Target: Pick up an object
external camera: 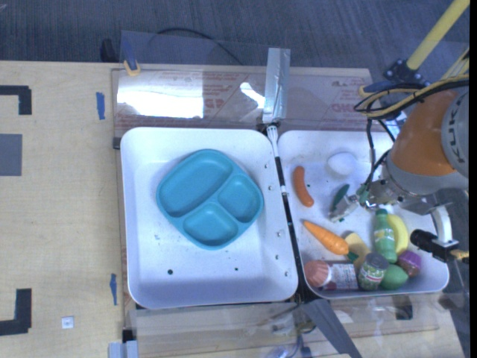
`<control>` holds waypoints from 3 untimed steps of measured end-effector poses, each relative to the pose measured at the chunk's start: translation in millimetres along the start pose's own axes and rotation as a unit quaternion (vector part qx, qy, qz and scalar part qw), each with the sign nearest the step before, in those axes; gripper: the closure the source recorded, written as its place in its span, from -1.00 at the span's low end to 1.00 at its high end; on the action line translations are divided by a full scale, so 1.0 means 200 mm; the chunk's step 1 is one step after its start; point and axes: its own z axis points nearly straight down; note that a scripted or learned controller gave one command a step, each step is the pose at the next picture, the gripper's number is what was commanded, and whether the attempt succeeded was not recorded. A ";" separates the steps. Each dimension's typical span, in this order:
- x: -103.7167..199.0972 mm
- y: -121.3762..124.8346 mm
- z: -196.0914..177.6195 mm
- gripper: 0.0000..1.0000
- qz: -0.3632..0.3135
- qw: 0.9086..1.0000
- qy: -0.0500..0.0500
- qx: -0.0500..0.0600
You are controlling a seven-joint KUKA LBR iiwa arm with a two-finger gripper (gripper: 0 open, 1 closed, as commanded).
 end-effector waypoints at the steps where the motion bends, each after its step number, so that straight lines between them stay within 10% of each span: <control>1: 0.21 -0.34 -0.01 -1.00 0.003 1.000 0.001 -0.001; 2: 0.21 -0.33 -0.06 1.00 0.004 1.000 -0.001 -0.004; 3: 0.60 -0.05 -0.50 1.00 0.019 1.000 0.003 -0.001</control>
